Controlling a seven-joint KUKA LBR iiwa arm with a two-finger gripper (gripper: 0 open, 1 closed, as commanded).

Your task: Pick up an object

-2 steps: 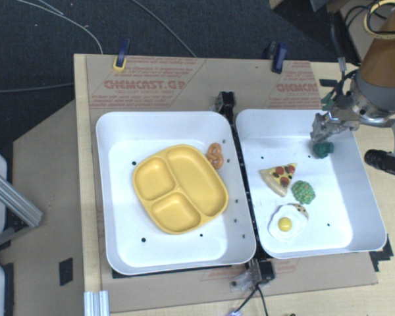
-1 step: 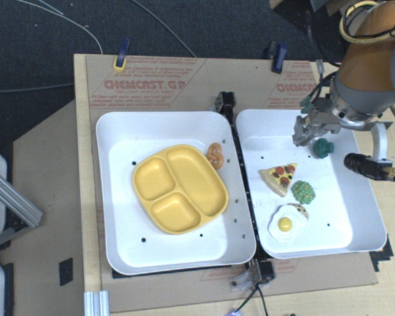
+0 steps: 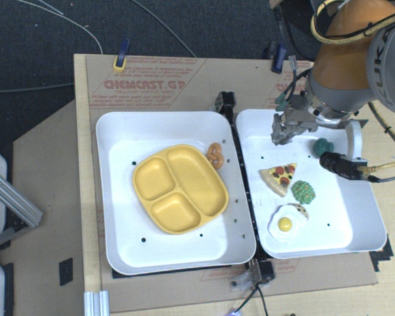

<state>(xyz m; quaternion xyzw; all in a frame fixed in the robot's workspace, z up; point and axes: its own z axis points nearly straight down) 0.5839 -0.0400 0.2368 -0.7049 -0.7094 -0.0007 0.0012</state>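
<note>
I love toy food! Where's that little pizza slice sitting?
The pizza slice lies in the right bin, near its left wall, beside the green broccoli and above the fried egg.

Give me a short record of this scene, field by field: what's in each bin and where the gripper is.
left bin: yellow divided plate; small brown toy beside the plate's upper right edge
right bin: pizza slice, broccoli, fried egg, teal object
gripper: over the upper part of the right bin, above the pizza slice
held object: none seen between the gripper's fingers
task status: pick not yet done
</note>
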